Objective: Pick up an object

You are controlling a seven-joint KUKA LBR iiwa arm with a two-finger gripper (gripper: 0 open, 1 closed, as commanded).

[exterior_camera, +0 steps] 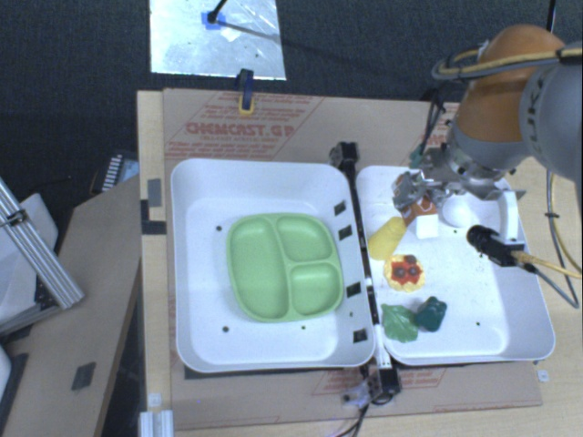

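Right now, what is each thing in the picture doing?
Gripper: down in the right bin, over a brown object.
Green divided plate: flat in the left bin.
Yellow toy: lying by the divider.
Orange toy: lying flat.
Green toys: lying together, touching.

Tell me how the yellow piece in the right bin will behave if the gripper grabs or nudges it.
The yellow piece looks smooth and rounded, so it may slip from a two-finger pinch. Its elongated, tapered shape suggests it would pivot or roll rather than slide straight when pushed. It lies close to the right bin's left wall, so a nudge that way would probably pin it there.
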